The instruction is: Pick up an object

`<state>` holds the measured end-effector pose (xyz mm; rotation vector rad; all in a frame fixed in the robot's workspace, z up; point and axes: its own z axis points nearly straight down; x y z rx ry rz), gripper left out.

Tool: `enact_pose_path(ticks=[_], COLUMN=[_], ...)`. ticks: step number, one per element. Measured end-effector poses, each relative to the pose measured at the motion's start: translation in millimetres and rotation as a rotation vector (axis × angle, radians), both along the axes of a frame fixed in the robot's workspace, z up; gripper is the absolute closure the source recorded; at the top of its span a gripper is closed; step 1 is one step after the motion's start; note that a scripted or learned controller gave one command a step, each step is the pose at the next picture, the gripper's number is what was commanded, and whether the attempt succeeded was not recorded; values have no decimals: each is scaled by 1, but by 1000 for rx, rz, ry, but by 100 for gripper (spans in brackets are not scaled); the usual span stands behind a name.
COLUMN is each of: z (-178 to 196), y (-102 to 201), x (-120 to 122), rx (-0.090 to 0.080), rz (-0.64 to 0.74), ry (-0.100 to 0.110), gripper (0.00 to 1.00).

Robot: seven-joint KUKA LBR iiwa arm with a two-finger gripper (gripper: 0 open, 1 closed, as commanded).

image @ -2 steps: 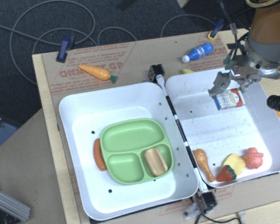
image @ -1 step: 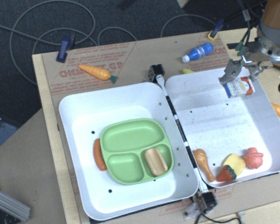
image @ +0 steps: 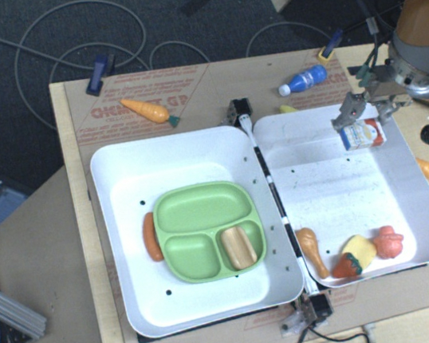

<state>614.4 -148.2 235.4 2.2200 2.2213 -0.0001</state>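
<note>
My gripper [image: 360,113] hangs over the far right corner of the right bin [image: 338,187]. Directly under it is a small white carton with blue and red print [image: 361,135], touching or nearly touching the gripper; whether it is gripped cannot be made out. At the near end of the same bin lie a tan drumstick [image: 310,250], a yellow piece [image: 359,249], a red strawberry [image: 343,267] and a pink-red fruit [image: 388,242].
The left bin [image: 120,189] holds a green divided plate [image: 203,225] with a bread roll [image: 239,247] in its near right compartment, and a sausage [image: 152,237] at its left. On the bench behind lie a carrot [image: 148,110] and a blue bottle [image: 305,79].
</note>
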Motion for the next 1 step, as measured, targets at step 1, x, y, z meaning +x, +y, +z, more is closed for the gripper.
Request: enact_pose_path(ticks=[1], z=[-30], y=[35], x=[-8], rx=[2], rz=[0], ry=[3], gripper=[100])
